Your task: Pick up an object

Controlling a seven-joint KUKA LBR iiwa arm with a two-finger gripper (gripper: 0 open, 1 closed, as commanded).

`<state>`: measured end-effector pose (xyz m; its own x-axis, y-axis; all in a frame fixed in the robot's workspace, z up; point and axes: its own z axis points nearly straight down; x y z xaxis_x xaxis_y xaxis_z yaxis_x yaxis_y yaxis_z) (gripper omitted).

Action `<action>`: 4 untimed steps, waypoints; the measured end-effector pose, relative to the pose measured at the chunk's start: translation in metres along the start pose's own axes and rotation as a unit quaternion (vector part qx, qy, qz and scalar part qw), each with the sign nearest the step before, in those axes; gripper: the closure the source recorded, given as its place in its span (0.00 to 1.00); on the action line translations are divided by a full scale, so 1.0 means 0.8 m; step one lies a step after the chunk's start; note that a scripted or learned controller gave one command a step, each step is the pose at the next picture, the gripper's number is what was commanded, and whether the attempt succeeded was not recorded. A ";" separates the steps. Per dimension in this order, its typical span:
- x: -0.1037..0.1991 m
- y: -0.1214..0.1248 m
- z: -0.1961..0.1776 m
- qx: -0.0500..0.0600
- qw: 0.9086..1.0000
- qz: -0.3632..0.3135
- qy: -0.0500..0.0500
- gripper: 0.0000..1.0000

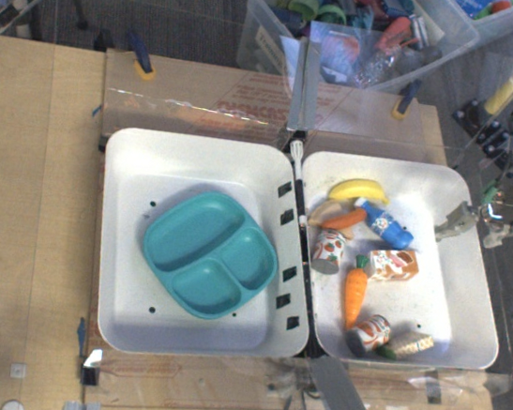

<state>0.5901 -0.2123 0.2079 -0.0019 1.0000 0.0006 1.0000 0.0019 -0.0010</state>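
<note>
Camera view: a carrot [354,296] lies among toy foods in the right bin [470,305], centre right of frame, while the gripper [458,221], its state unclear, hangs at that bin's upper-right edge.

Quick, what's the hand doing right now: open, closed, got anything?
Hand: at the right bin's right rim, above the toys; whether it is open or closed cannot be told, and nothing is seen in it.

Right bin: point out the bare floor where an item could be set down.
In the right bin, bare floor runs along the right wall, beside the carrot. The left half is crowded, from the banana down to the bottom edge.
</note>
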 end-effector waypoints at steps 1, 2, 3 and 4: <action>0.090 0.052 0.109 0.001 0.999 -0.042 0.000 0.00; 0.105 0.099 0.148 -0.005 1.000 0.009 -0.002 0.00; 0.106 0.101 0.134 -0.006 1.000 0.006 -0.004 1.00; 0.208 0.097 -0.031 -0.001 1.000 0.029 0.000 1.00</action>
